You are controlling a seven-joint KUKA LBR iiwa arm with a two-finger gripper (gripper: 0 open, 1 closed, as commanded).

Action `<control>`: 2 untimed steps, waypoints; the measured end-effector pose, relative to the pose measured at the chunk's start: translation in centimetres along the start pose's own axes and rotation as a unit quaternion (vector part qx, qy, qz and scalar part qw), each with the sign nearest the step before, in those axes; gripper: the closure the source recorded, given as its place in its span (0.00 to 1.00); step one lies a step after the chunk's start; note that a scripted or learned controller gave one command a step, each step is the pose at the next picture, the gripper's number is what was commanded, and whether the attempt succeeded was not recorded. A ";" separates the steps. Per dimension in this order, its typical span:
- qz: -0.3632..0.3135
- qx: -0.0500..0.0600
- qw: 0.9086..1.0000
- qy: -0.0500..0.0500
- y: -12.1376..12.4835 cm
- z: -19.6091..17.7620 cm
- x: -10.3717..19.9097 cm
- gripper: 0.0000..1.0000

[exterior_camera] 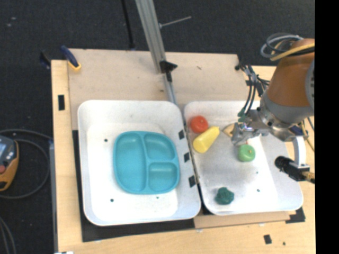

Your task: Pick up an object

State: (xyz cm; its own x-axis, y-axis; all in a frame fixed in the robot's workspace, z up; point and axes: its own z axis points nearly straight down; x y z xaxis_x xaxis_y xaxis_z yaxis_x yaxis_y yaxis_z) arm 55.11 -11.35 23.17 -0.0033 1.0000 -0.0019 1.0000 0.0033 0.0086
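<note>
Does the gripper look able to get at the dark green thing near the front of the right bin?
Probably yes: the dark green object lies alone on open bin floor, apart from the light green ball beneath the gripper.

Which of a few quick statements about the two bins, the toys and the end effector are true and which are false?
1. The blue divided tray lies in the left bin. True.
2. The yellow toy sits beside the orange-red ball. True.
3. The dark green toy lies on the blue tray. False: it lies in the right bin, near its front edge.
4. The end effector hangs over the left bin. False: it is over the right bin, just above the light green ball.
</note>
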 end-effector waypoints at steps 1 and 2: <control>0.000 0.000 1.000 0.000 0.2 -4.8 -0.2 1.00; -0.002 0.002 1.000 0.001 0.8 -5.0 5.5 1.00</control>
State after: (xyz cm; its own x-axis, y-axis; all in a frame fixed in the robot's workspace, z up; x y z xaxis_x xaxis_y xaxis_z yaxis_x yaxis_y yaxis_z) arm 55.89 -5.84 28.13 -0.0078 1.0000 -0.0002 1.0000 0.0078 0.0038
